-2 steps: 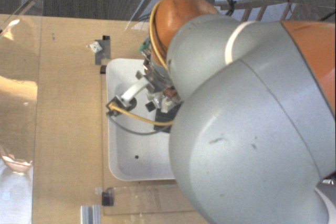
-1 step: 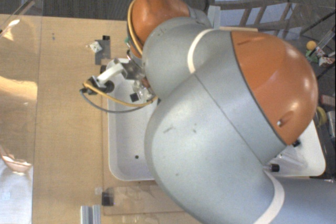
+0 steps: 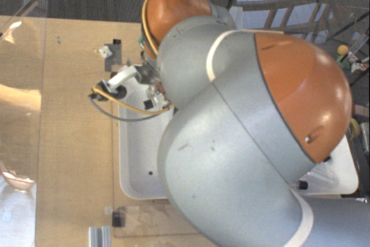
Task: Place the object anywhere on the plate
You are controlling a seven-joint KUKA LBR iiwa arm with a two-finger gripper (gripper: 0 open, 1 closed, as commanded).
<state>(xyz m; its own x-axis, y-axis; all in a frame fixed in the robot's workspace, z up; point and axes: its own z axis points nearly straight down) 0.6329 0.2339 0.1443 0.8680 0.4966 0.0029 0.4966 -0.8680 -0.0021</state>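
Observation:
My grey arm, with its orange band, reaches in from the right and covers most of the white bin. Its wrist end hangs over the bin's upper left corner. There a white fitting sticks out with black and yellow cables looping below it. My gripper sits in that cluster, tucked under the wrist. The arm hides the bin's contents apart from a bare strip of floor at the left with a small dark speck.
The wooden bench top lies to the left of the bin. A small black fixture stands near the bin's upper left, another at the lower left, beside a metal bracket. A metal frame stands at the back right.

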